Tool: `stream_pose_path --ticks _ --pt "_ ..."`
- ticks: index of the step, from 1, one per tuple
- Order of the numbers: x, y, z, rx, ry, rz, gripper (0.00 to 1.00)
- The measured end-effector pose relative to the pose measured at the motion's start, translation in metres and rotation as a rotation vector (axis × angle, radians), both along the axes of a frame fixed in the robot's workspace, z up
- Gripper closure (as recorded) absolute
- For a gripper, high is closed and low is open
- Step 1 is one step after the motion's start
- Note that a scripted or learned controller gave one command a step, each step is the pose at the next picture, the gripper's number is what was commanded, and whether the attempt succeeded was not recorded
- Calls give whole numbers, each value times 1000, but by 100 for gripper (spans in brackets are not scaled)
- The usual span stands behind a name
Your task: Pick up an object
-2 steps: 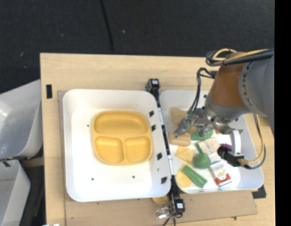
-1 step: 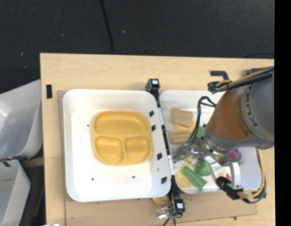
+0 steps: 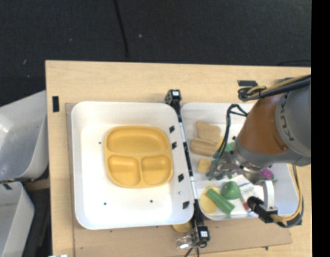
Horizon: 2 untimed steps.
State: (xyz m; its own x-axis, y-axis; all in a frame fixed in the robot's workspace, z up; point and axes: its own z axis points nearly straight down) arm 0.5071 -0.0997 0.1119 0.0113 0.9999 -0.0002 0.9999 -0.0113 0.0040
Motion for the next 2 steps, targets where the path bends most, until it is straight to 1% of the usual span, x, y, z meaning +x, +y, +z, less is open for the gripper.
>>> stream_pose_path --ticks 1,2 --pt "3 92 94 4 -5 23 100" --pt "-10 106 264 2 -16 17 100"
